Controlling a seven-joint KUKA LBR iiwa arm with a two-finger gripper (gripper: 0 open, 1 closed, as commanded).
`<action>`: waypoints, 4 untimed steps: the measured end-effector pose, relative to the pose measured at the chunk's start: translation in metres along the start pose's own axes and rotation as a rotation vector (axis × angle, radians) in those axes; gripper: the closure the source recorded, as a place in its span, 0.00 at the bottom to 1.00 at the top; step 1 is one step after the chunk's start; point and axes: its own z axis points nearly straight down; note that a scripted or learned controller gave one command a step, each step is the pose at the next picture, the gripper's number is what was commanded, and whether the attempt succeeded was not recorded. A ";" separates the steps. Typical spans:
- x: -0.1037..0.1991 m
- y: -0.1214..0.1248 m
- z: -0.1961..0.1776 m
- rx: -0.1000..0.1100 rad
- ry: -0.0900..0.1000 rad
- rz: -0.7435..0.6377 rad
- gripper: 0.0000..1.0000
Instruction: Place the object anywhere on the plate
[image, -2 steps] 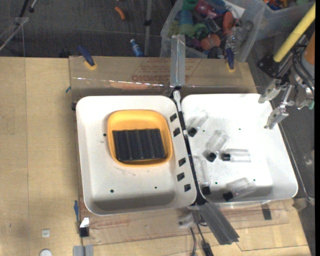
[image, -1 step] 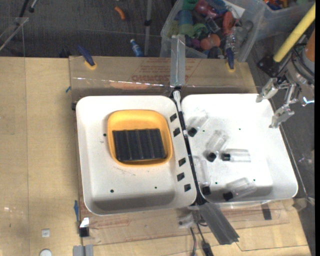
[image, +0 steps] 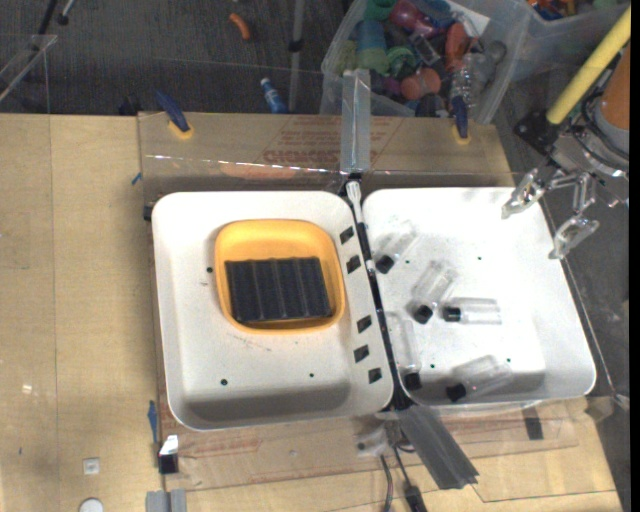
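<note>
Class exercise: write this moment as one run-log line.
gripper: open, holding nothing, above right bin's far right corner | clear vials: scattered in right bin | yellow plate: left bin, carries black ridged insert

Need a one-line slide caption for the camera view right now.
Gripper open above right bin's far corner; clear vials scattered inside; yellow plate with a black rack waits in left bin.

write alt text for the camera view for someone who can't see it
Two shallow white bins sit side by side: the left bin holds a yellow plate with a black ridged block on it, and the right bin holds several clear vials with black caps. The tool hovers at the right bin's upper right corner.
</note>
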 end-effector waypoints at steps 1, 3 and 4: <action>-0.001 0.000 -0.009 0.000 0.000 -0.189 0.00; -0.003 0.006 0.004 -0.010 0.002 -0.882 0.00; 0.001 0.001 0.012 -0.009 -0.001 -1.243 0.00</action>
